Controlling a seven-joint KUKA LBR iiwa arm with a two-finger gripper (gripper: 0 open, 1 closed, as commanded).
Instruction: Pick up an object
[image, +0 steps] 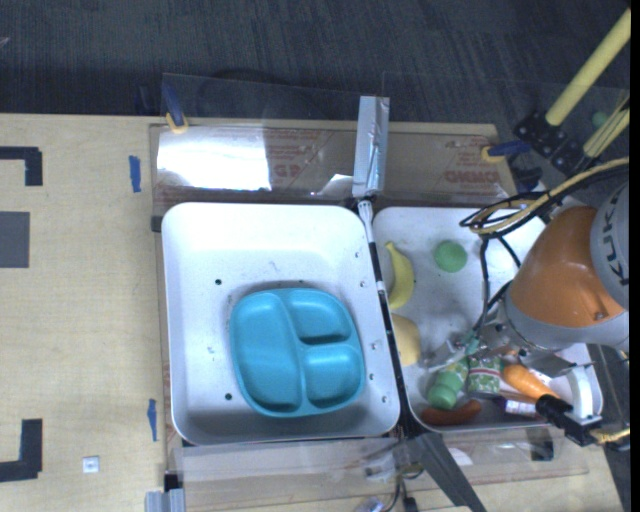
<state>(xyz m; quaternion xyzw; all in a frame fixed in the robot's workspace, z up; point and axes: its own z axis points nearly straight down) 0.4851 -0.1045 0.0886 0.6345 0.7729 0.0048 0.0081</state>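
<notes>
The arm (570, 270) reaches in from the right and hangs over the near right part of the right bin (430, 300), its orange band covering that bin's right wall. The gripper (480, 350) sits low over a tight heap of small things in the bin's near corner. The heap crowds it on the near side, with a green piece (447, 385), a red piece (452, 413) beneath it and an orange stick with a black tip (525, 380) packed close together. Whether the gripper is clasped, released or grasping anything cannot be told, since the wrist and cables cover it from above. The heap is jumbled, so the pieces' shapes and a crumpled printed wrapper (487, 378) among them are hard to make out. Clear of the arm, the same bin holds a banana (400, 275) against its left wall, a pale yellow fruit (407, 340) just nearer along that wall, and a green ball (450, 257) lying apart toward the far side. The left bin (190, 300) holds a blue divided tray (297, 350), flat near its middle and well apart from the gripper.
</notes>
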